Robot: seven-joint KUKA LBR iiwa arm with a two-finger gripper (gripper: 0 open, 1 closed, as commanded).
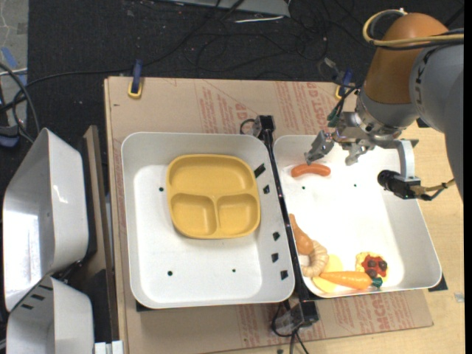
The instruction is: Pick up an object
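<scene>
Camera view shows my gripper spread wide, holding nothing, above the far edge of the right bin. Its likeliest target, the sausage, lies just beneath. I judge the pick not yet done.

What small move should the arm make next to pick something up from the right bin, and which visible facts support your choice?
Probably a short descent toward the sausage. The gripper hangs open above the right bin with nothing between its fingers, and the sausage lies by itself just beneath and slightly left of it, while the other food is heaped in the bin's near corner. It may need a small leftward shift first.
</scene>
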